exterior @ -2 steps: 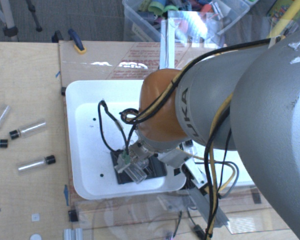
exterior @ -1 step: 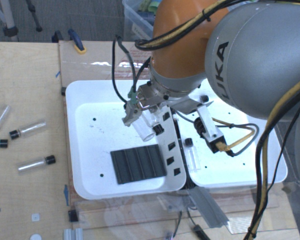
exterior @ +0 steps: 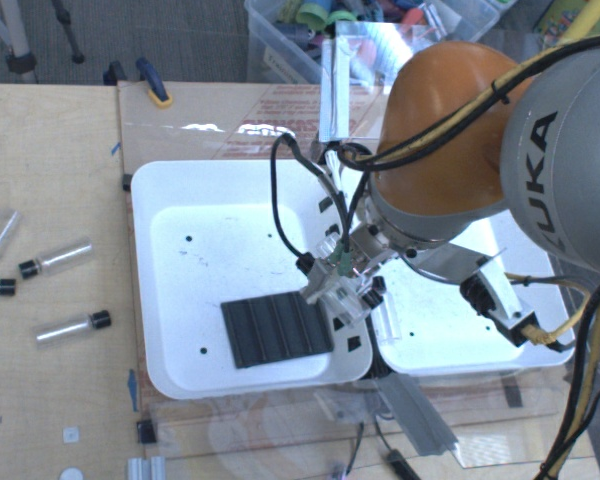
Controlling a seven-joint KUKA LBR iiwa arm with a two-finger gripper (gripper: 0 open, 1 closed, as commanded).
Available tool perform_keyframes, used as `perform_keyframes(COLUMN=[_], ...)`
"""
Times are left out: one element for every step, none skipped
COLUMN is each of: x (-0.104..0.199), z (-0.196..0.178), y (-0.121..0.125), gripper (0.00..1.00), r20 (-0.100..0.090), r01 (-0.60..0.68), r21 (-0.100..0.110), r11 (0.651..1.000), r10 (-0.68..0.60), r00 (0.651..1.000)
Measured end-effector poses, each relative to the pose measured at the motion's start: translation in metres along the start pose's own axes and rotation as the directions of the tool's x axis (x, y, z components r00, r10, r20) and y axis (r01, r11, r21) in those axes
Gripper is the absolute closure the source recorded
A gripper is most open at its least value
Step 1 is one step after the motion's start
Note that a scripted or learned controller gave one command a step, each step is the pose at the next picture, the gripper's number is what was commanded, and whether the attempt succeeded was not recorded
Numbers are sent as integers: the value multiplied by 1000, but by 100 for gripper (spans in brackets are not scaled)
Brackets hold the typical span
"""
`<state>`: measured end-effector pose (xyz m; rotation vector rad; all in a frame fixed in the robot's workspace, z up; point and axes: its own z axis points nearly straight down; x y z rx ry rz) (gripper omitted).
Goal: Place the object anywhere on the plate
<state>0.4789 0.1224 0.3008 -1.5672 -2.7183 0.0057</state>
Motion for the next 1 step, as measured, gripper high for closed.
perform_keyframes(x=[-20], z=[40], y=[29], gripper=[100], r20=[0], r01=[-567], r21=[-2], r11=[824], r10=[567], r00=[824])
